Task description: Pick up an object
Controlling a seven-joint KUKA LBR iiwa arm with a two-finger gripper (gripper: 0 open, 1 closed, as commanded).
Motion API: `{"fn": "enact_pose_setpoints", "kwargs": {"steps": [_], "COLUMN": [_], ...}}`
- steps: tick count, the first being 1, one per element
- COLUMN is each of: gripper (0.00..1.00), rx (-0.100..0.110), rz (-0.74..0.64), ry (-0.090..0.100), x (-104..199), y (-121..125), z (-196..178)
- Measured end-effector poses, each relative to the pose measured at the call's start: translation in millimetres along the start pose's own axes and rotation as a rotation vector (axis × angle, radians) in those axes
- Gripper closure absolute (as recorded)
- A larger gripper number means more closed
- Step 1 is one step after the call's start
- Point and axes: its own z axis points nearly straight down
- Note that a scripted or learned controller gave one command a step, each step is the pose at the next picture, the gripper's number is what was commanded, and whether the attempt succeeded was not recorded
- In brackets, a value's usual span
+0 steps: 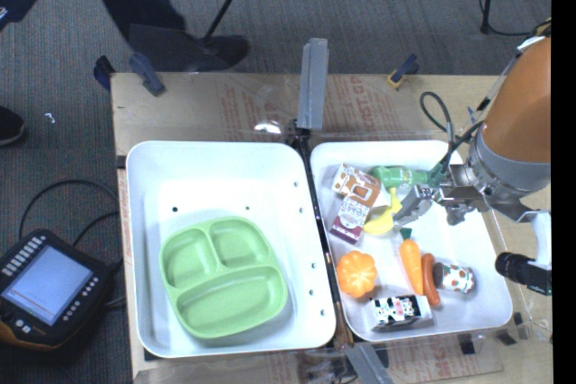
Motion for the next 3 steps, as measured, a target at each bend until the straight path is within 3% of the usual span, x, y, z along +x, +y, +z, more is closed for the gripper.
{"fn": "enact_pose_setpoints", "kwargs": {"steps": [1,2,3], "gripper": [0.0,0.0,0.0], "rx": [-0.001,-0.002,-0.002], "rz": [-0.036,-0.219,-0.167], "ry": [0.001,0.001,0.001], "x": [-42.6,-58.0,-59.8], "y": [61.3,24.5,57.0], "z": [101.1,86.3,186.1]}}
